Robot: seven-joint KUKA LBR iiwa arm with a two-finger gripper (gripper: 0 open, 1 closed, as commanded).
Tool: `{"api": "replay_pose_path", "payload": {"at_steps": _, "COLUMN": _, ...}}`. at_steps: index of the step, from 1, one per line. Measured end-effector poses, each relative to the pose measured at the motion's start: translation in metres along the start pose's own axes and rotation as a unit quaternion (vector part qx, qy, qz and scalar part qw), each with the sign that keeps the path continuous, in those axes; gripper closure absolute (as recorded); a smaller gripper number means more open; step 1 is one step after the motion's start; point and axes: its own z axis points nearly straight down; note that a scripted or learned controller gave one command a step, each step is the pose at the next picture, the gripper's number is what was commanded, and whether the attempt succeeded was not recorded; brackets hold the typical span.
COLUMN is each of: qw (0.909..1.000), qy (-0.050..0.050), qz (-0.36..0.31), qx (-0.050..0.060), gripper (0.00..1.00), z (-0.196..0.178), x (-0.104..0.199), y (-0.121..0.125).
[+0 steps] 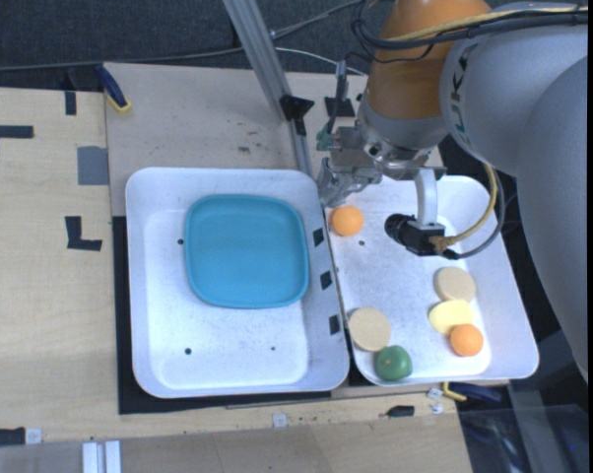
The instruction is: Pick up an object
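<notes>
Camera view puts your end effector [343, 187] at the far left corner of the right bin [494, 368], close against the divider between the two bins. The orange ball [347, 221] lies just beside it, on the near side, a little toward the front of the bin as you look down. The fingers point down at the bin floor directly behind the ball, and from this slant you cannot tell how wide they stand or whether anything sits between them; the ball looks free on the floor, not gripped.

That is the relation your next move turns on: the ball is the nearest thing by far, offset slightly toward the camera from the fingertips. Being round, it has no long axis, so wrist angle matters little. I judge a small shift toward the front and then a drop would centre it.

The other candidates sit well apart, toward the near end of the same bin: a tan disc [369, 328] and a green ball [393, 363] by the divider, and another tan disc [455, 284], a yellow piece [450, 314] and a second orange ball [465, 339] on the right side. The left bin [159, 264] carries a blue plate [245, 250].

Watch the divider wall: it stands close to the ball's left.
</notes>
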Motion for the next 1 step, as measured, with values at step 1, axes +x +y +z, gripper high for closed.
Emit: {"api": "replay_pose_path", "payload": {"at_steps": 1, "qw": 1.0, "qy": 0.0, "qz": 0.0, "qx": 0.0, "gripper": 1.0, "z": 0.0016, "x": 0.0583, "y": -0.0047}}
